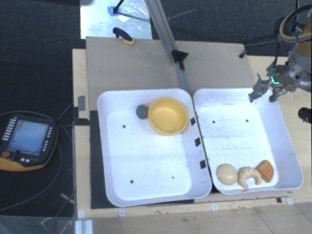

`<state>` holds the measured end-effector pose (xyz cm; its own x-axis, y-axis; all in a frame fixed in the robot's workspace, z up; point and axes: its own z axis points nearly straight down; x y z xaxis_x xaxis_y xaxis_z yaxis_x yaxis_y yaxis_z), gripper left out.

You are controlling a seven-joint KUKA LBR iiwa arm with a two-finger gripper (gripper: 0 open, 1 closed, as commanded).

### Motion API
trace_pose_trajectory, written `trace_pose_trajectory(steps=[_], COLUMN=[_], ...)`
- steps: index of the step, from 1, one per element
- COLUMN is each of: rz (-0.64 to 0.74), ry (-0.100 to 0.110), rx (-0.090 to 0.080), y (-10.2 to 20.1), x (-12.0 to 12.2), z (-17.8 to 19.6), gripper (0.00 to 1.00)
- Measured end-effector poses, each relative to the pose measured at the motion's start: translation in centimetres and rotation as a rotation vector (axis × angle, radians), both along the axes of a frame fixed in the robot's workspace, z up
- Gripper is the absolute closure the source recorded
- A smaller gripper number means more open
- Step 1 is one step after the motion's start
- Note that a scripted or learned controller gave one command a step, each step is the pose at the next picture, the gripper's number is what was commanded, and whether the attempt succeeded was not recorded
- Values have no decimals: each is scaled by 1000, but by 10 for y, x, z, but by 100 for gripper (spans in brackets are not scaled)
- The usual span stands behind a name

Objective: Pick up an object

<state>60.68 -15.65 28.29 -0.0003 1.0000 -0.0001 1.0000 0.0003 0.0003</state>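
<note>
we see the table [214, 62], a tan board cut off at the lower edge, carrying two shallow white bins side by side. the left bin [146, 179] holds a yellow bowl [168, 116] near its far right corner, upright, with a small dark green ball [142, 111] just beside it on the left, touching or nearly so; we cannot tell which. the right bin [234, 135] holds three food-like pieces in a row along its near edge: a pale round bun [226, 174], a curled croissant [249, 176] just beside it, and an orange-brown waffle piece [265, 170] at the end, close enough that we cannot tell where they touch. the arm [300, 57] enters at the upper right, mostly cut off by the frame. its gripper [264, 91] hangs over the far right corner of the right bin, well apart from the three pieces. the fingers [256, 92] stand spread apart with nothing between them, though they are small and dark and their tips are hard to make out. left of the table lies a control pendant [25, 140] with a lit screen, its cable trailing off.
</note>
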Motion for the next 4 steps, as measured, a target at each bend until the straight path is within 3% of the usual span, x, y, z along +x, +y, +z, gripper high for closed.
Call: trace_pose_trajectory(steps=[1, 4], rz=[0, 1], ry=[0, 4], rx=[0, 1], y=[0, 27], x=[0, -3], z=[0, -166], gripper=[0, 0])
